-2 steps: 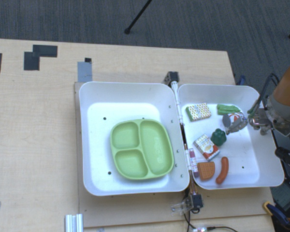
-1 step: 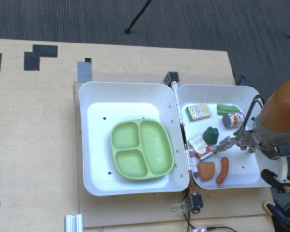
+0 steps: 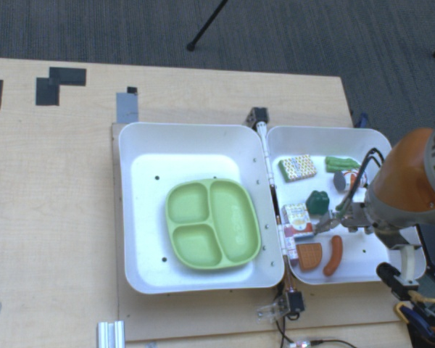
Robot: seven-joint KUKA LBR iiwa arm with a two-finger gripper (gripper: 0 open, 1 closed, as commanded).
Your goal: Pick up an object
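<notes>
The claw hangs low in the right bin; whether it grips anything cannot be told. Just below it lie a sausage and a toast piece, a dark green toy just above. Far left sits the green divided plate.

arm cut off by right edge | its wrist covers part of right bin floor | gripper fingers too small to judge | small grey item half hidden, unidentifiable
</notes>
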